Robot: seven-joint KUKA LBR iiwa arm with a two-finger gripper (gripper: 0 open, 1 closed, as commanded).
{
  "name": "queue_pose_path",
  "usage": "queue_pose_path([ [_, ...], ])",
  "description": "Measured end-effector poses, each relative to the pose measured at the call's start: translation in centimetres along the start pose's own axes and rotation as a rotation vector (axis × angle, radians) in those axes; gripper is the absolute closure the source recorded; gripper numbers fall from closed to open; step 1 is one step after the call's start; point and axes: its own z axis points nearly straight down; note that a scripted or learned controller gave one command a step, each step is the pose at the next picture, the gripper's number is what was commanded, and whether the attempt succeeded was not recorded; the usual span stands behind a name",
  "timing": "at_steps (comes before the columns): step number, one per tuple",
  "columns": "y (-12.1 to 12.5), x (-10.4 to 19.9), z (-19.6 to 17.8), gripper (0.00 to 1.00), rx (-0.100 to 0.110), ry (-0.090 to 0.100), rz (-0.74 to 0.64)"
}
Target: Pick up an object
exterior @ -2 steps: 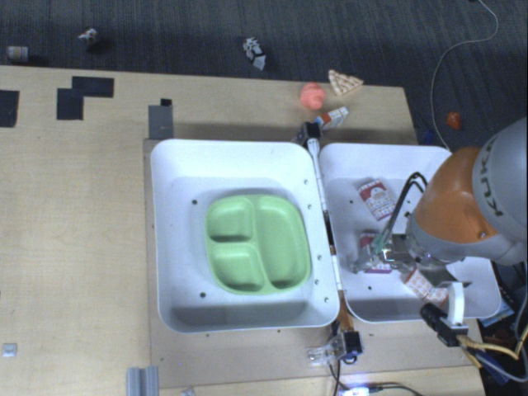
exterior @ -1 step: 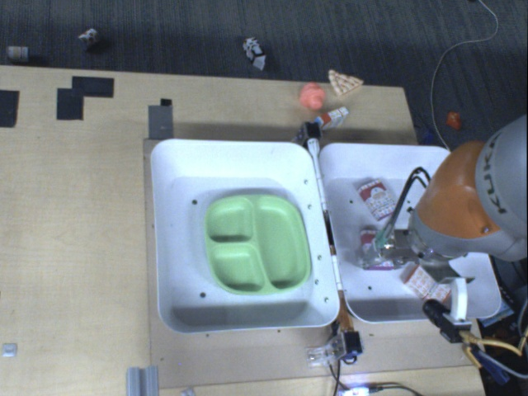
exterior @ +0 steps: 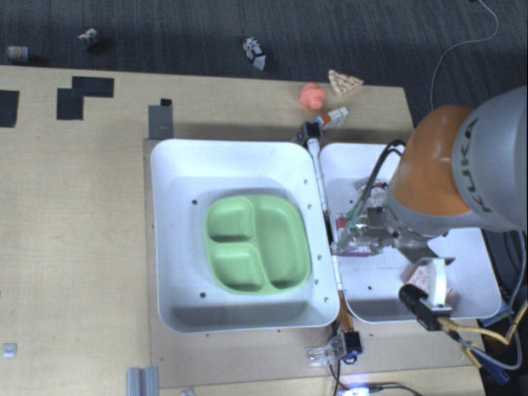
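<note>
My gripper (exterior: 356, 236) is low in the right bin (exterior: 470, 299), close to its left wall, below the grey arm with the orange band (exterior: 433, 167). Small coloured items lie right under and beside it: a thin magenta piece (exterior: 356, 252) and a small red bit (exterior: 340, 221). What they are is too small to tell, and the gripper body hides whether anything is between its tips. The left bin (exterior: 177, 221) holds a light green divided tray (exterior: 256, 242).
Behind the bins on the bench lie a pink ball (exterior: 312, 96), a triangular pizza-slice toy (exterior: 345, 82) and a small red-and-white tube (exterior: 334, 118). A grey block (exterior: 160, 122) stands at the left bin's far corner. Small bits litter the dark floor beyond.
</note>
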Motion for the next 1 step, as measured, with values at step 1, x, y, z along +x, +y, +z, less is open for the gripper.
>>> queue_pose_path([
  [1, -0.03, 6.42, -0.76, 1.00, 0.002, 0.001, -0.001],
])
